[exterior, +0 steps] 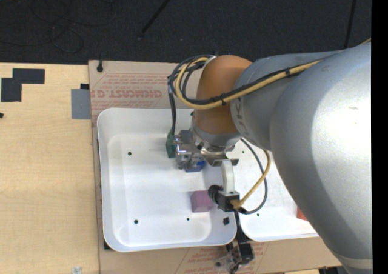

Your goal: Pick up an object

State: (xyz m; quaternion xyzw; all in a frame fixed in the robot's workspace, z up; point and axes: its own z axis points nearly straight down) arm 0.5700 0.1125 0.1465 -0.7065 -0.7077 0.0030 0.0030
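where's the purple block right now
In the camera view, the purple block lies in the left bin, near its lower right corner, just below the arm's wrist.

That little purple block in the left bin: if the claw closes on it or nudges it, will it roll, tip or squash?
The purple block looks boxy with flat faces, so it would probably slide, not roll. It sits low, so tipping seems unlikely. Its crisp edges suggest something stiff, though hardness can't be confirmed. The smooth white bin floor may let it skid.

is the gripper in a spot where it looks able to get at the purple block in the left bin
Probably yes. The purple block lies alone on the floor of the left bin, with bare white around it and nothing on top. The gripper hangs over the same bin, just up-view of the block, so a short shift should bring it over.
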